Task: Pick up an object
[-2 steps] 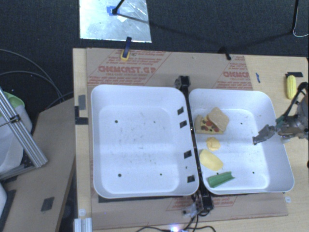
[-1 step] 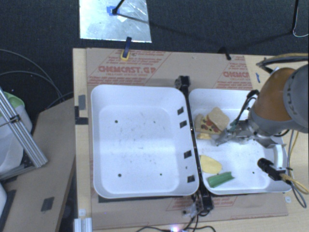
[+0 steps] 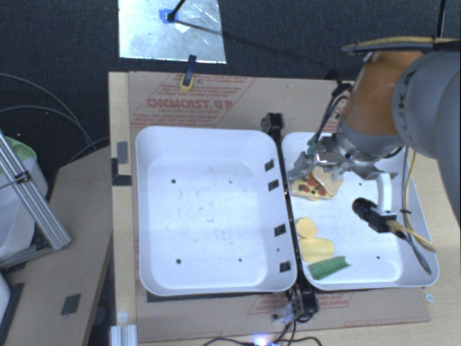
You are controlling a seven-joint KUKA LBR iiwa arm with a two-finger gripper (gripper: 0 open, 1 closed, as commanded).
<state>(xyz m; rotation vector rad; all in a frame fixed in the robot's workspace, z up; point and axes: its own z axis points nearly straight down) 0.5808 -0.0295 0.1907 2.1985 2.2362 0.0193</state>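
So on the tabletop (image 3: 238,96) there are 2 white bins side by side. The left bin (image 3: 209,211) just has some dark specks on its floor. The right bin (image 3: 374,269) has the goods: a flat pizza-slice looking piece (image 3: 317,187) with red dots near its upper left, 2 pale yellow chips (image 3: 311,239) lower down by the divider, and a green pod (image 3: 328,267) just below those. The tool (image 3: 311,164) sits right over the pizza piece, at its upper edge, possibly touching. Can't tell if its fingers are open or closed, or if it's got anything. The arm (image 3: 392,99) comes in from the right.
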